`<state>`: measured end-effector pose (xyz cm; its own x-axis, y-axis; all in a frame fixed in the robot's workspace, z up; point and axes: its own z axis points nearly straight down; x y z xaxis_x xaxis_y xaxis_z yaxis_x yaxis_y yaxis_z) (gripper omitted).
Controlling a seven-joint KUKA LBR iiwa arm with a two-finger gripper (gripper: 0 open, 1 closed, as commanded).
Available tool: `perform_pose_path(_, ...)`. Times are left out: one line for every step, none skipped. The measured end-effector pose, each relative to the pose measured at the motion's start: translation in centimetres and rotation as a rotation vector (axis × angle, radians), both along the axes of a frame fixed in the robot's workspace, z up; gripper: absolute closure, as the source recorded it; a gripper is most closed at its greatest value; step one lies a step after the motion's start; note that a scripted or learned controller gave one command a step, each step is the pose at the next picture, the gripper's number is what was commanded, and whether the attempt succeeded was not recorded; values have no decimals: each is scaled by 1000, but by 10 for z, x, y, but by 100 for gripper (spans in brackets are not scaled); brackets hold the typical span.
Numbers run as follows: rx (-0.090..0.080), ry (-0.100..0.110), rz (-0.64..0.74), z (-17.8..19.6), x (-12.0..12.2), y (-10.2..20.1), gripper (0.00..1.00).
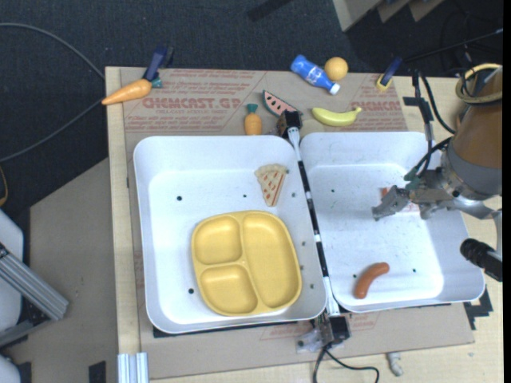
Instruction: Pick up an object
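A brown sausage (370, 279) lies near the front of the right bin (351, 162). My gripper (391, 207) hangs low over the middle of that bin, behind the sausage and apart from it. A small reddish thing (386, 191) peeks out just beside the gripper; what it is I cannot tell. In the left bin (160, 214) sit a yellow divided plate (245, 261) and a tan sandwich wedge (271, 182) near the back right corner.
Behind the bins on the bench lie a carrot (126, 92), a watermelon slice (275, 102), a small orange toy (253, 123), a banana (335, 116), a blue bottle (313, 73) and an orange ball (336, 68). The arm (479, 150) comes in over the right bin's right wall.
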<state>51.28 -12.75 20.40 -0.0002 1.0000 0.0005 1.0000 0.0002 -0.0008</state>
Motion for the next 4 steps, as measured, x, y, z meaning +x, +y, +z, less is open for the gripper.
perform_pose_path(0,2,-1,-115,-35,6,0)
perform_pose_path(0,-3,1,-119,87,-84,0)
perform_pose_path(-2,-4,1,-119,115,-29,0)
perform_pose_path(-3,-6,2,-109,115,-29,100)
